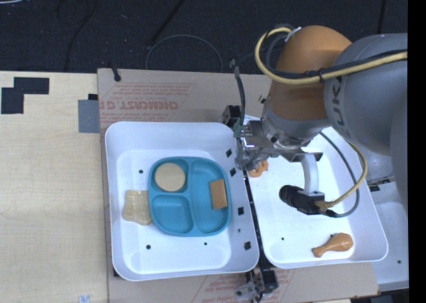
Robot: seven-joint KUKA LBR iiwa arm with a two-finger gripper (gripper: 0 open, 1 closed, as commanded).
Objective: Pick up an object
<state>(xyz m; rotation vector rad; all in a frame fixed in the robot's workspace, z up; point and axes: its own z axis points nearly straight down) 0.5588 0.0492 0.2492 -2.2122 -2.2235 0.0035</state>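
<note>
My gripper [248, 156] hangs over the left edge of the right bin [363, 228], close to the wall shared by the two bins. A small orange-brown item [258, 168] lies right beneath it, partly covered by the gripper body. I cannot tell whether the item is held or merely lying there. A tan drumstick-shaped piece [333, 244] rests in the right bin's near right corner, well away from the gripper.
The left bin [126, 142] holds a blue divided tray [180, 218] carrying a round tan disc [169, 176] and a brown rectangular slice [218, 194]. A pale beige piece [136, 206] lies beside the tray's left edge. A black cable fitting [301, 199] hangs over the right bin.
</note>
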